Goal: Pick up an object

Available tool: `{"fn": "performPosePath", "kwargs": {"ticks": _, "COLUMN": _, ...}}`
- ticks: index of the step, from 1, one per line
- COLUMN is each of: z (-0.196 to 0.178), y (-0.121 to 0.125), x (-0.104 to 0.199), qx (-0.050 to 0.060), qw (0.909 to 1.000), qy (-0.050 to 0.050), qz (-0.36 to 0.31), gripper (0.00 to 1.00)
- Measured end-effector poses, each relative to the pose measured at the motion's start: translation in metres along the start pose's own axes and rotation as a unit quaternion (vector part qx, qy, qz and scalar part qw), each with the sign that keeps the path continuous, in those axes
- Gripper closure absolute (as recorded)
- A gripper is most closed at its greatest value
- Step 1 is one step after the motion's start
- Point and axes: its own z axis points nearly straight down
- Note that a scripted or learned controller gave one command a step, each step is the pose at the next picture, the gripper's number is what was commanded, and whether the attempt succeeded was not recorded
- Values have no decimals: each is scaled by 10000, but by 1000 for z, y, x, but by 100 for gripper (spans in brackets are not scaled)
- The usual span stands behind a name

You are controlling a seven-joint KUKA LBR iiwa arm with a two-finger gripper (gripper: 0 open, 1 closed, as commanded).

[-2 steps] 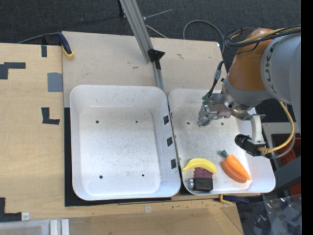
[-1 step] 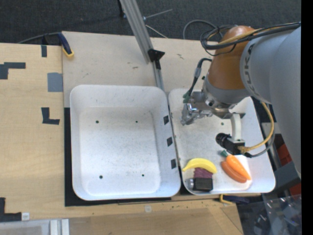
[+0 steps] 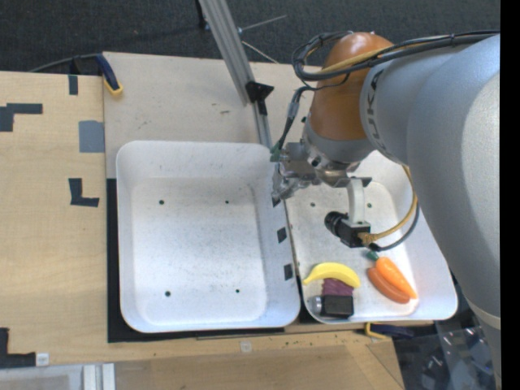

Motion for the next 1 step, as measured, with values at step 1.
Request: {"fn": "performPosePath", "kwargs": {"ticks": 1, "z": -21, "y": 17, "x": 54, "qx": -12, "qw": 10000, "qy": 2, "qz": -2, "gripper": 100}}
